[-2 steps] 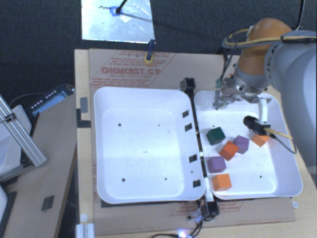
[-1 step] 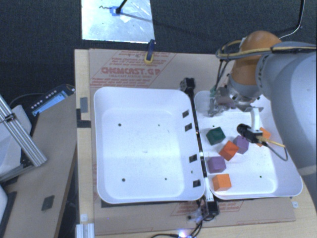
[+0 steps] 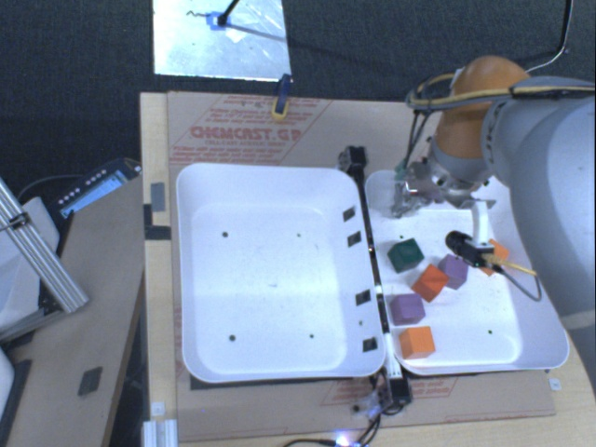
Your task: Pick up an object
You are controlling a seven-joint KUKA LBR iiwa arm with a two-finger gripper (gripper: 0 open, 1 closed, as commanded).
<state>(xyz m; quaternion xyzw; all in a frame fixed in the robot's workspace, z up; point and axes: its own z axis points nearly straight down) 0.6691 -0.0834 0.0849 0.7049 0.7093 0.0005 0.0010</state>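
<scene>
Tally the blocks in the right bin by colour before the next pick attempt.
Green: 1
Purple: 2
Orange: 2 fully in view, plus 1 orange piece partly hidden by the arm
Total: 6

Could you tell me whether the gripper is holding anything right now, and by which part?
Nothing shows between the gripper; it hangs over the right bin, apart from the blocks.

Both bins (image 3: 270, 194) were white. The right bin held one dark green block (image 3: 404, 254), two purple blocks (image 3: 407, 308) and two orange blocks (image 3: 417, 342). The arm (image 3: 531, 138) was grey, banded orange.
</scene>
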